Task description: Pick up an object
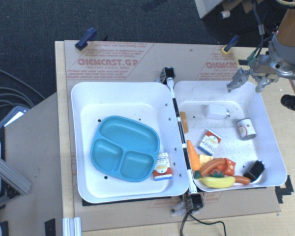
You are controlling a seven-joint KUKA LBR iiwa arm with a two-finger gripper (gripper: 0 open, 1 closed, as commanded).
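My gripper (249, 81) hangs over the far rim of the right bin (273, 146), its two grey fingers spread apart with nothing between them. Below it in that bin lie a white block (217, 111), a small tin can (245, 128) on its side and a small carton (209, 142). Near the front of the bin sit an orange carrot (192, 154), a yellow banana (217, 182), red toy food (217, 165) and a black object (254, 170).
The left bin (83, 112) holds a blue divided plate (124, 147) and a small juice carton (162, 165) beside it. Blue clamps (85, 38) sit at the cardboard's far edge. Cables run off to the left.
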